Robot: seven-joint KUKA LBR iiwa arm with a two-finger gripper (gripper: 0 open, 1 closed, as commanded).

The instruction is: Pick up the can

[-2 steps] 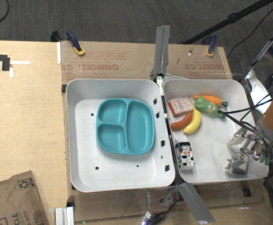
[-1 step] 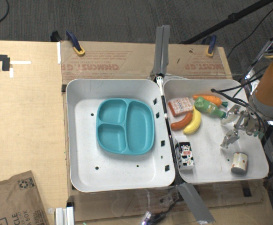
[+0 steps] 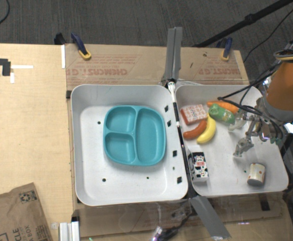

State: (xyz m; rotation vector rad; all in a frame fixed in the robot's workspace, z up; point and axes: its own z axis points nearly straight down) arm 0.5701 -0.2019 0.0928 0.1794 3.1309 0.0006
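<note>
Over the right bin (image 3: 282,179) the gripper (image 3: 243,147) hovers, jaws seemingly apart, empty; approach step; next, shift toward the near-right can (image 3: 256,174).

We find the can (image 3: 256,174) in the right bin (image 3: 274,185), near its front right corner. It is small, pale, and cylindrical, with a dark red mark on its side. It appears tipped slightly. It stands alone, well apart from the other items.
</note>
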